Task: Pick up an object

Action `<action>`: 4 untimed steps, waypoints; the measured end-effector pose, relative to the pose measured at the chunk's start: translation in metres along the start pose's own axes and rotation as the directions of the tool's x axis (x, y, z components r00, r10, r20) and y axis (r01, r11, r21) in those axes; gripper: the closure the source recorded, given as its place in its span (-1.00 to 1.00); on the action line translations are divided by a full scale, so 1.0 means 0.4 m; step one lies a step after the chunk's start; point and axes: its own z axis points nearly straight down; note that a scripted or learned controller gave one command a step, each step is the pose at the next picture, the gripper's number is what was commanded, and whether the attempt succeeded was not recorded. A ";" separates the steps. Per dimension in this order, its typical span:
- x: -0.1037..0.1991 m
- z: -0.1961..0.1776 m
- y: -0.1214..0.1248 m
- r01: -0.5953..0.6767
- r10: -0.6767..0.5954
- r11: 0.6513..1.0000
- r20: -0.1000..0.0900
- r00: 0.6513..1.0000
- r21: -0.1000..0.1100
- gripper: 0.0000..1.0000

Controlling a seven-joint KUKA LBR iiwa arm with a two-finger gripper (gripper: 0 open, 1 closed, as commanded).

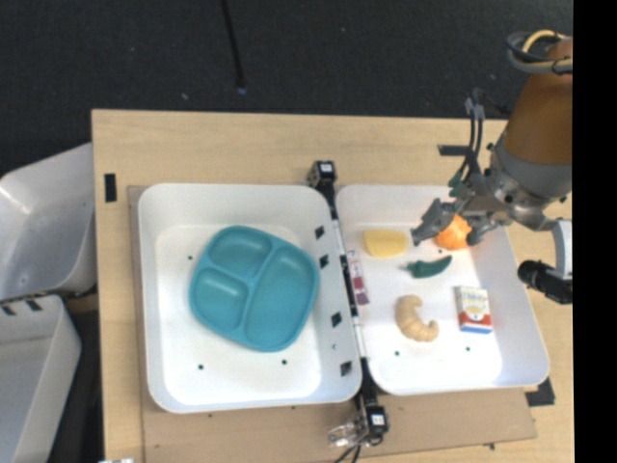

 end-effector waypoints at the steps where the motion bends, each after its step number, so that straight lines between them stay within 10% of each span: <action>1: 0.000 -0.015 0.005 0.003 -0.003 1.000 0.002 1.000 -0.012 -1.00; 4: 0.003 0.407 -0.018 0.000 0.000 1.000 0.001 1.000 -0.005 -1.00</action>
